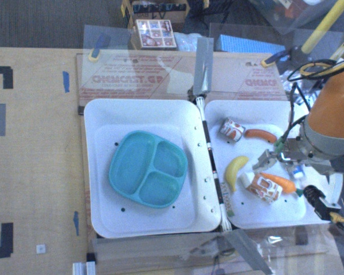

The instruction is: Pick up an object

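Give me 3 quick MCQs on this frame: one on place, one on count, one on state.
1. Which bin holds the teal divided plate?
A. left bin
B. right bin
C. neither

2. How many compartments does the plate have?
A. two
B. three
C. four

3. How does the banana lie relative to the gripper?
A. clamped between the fingers
B. loose on the right bin floor, beside the gripper
C. resting on the plate

Answers: 1 A, the plate sits in the left bin. 2 B, one large and two smaller sections show. 3 B, it lies on the bin floor left of the gripper.
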Motion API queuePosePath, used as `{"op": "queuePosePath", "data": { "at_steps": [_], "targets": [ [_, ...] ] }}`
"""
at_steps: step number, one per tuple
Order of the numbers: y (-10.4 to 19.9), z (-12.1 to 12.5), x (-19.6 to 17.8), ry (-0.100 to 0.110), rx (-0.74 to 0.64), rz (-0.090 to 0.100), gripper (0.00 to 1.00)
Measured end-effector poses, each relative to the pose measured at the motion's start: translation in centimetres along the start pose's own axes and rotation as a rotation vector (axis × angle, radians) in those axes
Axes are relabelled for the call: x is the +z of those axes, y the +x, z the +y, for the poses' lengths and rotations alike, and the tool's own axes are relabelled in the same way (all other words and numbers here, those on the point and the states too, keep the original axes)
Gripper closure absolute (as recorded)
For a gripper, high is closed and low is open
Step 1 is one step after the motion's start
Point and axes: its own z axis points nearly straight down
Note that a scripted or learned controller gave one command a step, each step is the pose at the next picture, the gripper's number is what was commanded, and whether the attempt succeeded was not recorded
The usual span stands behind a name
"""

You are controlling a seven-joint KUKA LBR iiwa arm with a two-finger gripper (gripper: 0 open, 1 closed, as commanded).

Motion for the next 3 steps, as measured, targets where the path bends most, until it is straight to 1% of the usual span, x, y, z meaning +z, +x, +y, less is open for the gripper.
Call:
{"op": "queuePosePath", "data": {
  "at_steps": [1, 2, 3],
  "targets": [
    [-5.7, -0.2, 7.9, -0.04, -0.018, -0.009, 0.0],
    [-8.7, 6.3, 8.1, -0.008, -0.15, -0.004, 0.0],
    [-7.0, 0.1, 10.6, -0.009, -0.242, -0.002, 0.0]
  ]
}}
